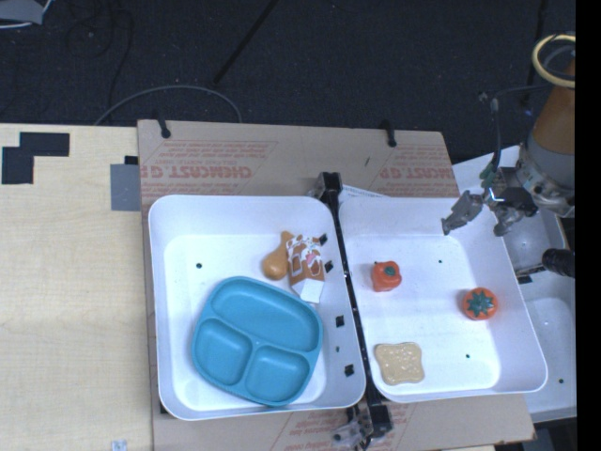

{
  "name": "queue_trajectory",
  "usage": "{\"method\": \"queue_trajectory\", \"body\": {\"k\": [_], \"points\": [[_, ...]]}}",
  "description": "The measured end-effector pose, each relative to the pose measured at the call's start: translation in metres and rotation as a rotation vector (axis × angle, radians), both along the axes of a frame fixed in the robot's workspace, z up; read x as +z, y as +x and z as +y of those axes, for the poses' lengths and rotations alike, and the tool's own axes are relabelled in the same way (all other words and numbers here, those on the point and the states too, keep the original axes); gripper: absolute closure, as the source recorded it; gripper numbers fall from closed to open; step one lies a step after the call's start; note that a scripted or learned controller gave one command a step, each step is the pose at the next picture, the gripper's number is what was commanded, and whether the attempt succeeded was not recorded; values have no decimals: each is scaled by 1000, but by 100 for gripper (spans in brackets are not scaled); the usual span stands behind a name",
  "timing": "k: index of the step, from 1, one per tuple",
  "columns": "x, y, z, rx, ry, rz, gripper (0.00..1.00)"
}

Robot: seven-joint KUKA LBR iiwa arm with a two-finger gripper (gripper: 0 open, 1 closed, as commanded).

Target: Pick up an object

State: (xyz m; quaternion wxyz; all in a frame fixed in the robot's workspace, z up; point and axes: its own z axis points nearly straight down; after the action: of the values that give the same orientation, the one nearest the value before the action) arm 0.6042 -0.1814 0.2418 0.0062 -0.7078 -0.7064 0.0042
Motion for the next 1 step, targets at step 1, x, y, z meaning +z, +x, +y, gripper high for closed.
{"method": "queue_trajectory", "body": {"k": [1], "points": [[8, 2, 0, 2, -2, -12, 0]]}}
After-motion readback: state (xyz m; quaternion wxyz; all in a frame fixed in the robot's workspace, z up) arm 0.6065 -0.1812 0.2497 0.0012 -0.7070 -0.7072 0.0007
